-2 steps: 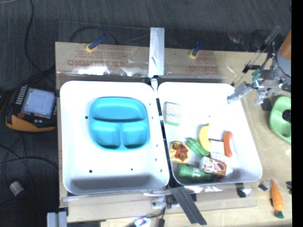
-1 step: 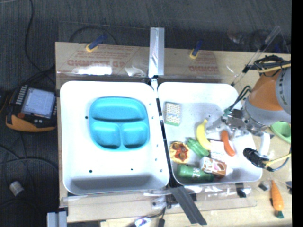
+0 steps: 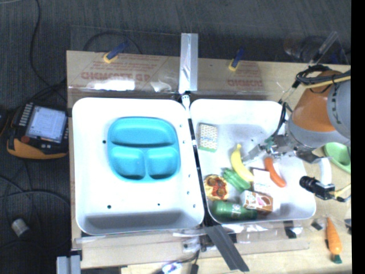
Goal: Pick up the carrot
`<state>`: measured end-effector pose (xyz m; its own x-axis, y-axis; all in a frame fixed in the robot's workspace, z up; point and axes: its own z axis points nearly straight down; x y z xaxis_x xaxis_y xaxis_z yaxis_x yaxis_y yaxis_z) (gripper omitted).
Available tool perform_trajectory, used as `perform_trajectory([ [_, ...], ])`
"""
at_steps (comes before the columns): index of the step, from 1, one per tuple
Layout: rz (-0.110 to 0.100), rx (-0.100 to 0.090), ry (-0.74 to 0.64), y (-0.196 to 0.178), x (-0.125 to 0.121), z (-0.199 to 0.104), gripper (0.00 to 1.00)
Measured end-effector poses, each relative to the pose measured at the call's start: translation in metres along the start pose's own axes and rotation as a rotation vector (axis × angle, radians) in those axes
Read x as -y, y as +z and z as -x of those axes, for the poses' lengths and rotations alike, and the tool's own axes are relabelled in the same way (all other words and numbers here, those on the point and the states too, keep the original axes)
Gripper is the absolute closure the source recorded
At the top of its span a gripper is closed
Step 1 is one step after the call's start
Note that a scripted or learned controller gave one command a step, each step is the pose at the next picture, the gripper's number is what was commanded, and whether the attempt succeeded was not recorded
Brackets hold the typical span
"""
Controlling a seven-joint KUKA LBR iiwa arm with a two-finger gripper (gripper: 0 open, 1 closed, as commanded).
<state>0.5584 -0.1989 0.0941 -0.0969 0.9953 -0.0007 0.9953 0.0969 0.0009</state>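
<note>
The carrot is a short orange stick, slightly tapered, lying at a slant in the right bin with one end toward 10 o'clock and the other toward 4 o'clock. That bin also holds a yellow banana, a green vegetable just under the banana, a small checked packet near the bin's 10 o'clock corner, a red and yellow pizza slice, a white box touching the carrot's lower side, a printed carton and a dark green bottle lying along the 6 o'clock wall. The left bin holds a blue divided tray with three compartments. The arm reaches in from 3 o'clock, and its gripper sits low in the right bin. The carrot lies just at the gripper's 6 o'clock, very near it, but it is not between the fingers, and whether the fingers are apart or together is too small to tell. A second orange carrot-like piece lies outside the bins at 4 o'clock.
</note>
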Motion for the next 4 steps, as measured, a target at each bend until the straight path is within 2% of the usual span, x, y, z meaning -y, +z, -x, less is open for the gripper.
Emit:
perform_trajectory([
  [1,-0.005,0.0,0.165,-0.094,0.077,0.017,0.0],
  [2,-0.007,-0.002,0.44,-0.022,0.076,-0.003,0.0],
  [3,-0.006,0.004,0.901,-0.166,0.076,0.005,0.0],
  [4,-0.009,0.0,0.948,-0.028,0.077,0.001,0.0],
])
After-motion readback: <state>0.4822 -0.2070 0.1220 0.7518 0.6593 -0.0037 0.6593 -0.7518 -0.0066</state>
